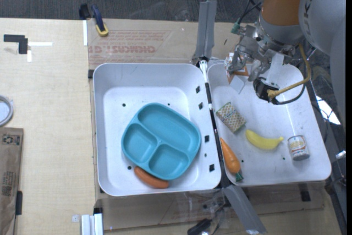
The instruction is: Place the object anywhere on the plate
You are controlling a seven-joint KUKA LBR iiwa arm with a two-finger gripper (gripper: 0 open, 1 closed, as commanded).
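A blue three-compartment plate [148,143] lies in the left bin [113,99], turned at an angle, with nothing on it. An orange-red sausage [151,179] lies on the bin floor against the plate's near edge. In the right bin [311,118] are a small patterned box [230,117], a yellow banana [264,140], a carrot [230,157] along the left wall and a small can [297,147]. My gripper [240,67] hangs over the far left corner of the right bin, above and behind the patterned box, well apart from the plate.
A metal divider post [207,30] rises between the bins at the back. A black cable loop [275,93] hangs from the wrist over the right bin. A cardboard sheet [137,41] lies behind the left bin, with a blue-handled tool [99,20] near it.
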